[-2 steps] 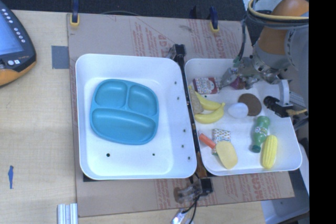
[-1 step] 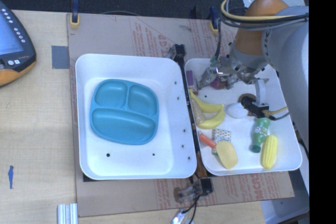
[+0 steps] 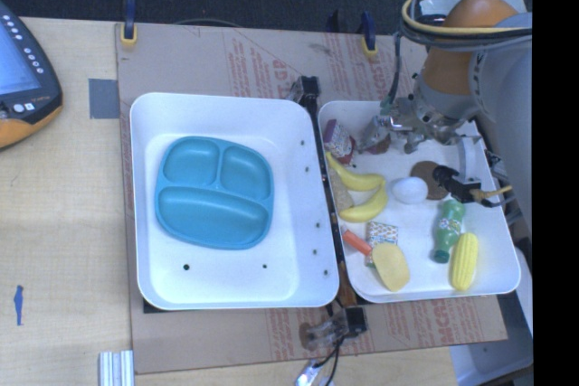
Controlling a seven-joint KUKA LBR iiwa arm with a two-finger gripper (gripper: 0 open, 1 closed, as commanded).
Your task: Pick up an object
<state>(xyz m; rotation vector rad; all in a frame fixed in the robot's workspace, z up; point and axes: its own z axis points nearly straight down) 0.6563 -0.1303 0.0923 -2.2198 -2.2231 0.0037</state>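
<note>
At the upper right of the frame your gripper (image 3: 398,127) hangs low over the far end of the right bin (image 3: 507,280); how it stands is hidden in the clutter of the wrist, so you cannot tell. Nothing is visibly held. Your nearest candidates lie just down-frame and left of it: two bananas (image 3: 360,194), their long axes running left to right with a slight curve. A white ball (image 3: 412,190) sits just below the gripper. Farther toward the lower right stand a green bottle (image 3: 447,230) and a corn cob (image 3: 464,260), both lengthwise up-down. A blue tray (image 3: 215,193) fills the left bin (image 3: 145,194).
</note>
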